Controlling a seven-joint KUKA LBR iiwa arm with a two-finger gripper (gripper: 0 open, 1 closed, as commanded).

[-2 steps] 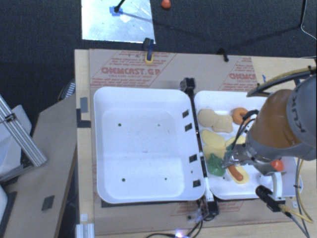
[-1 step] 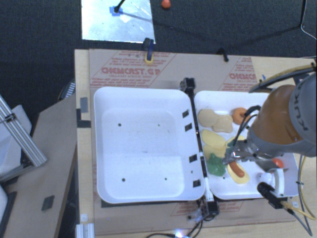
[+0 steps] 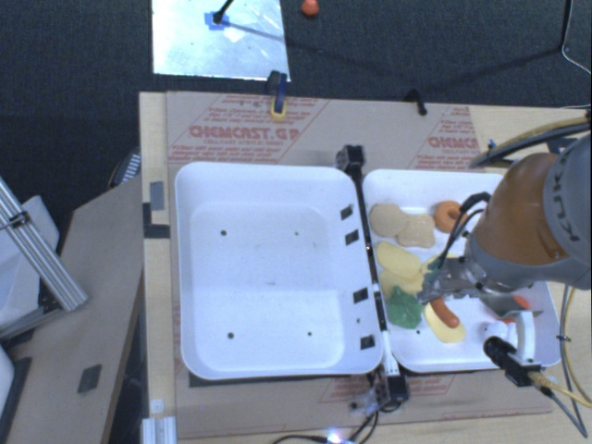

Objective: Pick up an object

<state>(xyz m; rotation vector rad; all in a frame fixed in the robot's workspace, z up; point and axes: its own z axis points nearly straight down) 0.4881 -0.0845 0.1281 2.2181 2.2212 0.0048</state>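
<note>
My tool (image 3: 433, 283) low in the right bin (image 3: 546, 336), among toy foods, above green piece (image 3: 403, 307), its grip state I cannot tell

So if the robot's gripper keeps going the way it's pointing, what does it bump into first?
Probably the green toy just below the gripper, beside the pale yellow piece. Depth is hard to judge from above.
</note>
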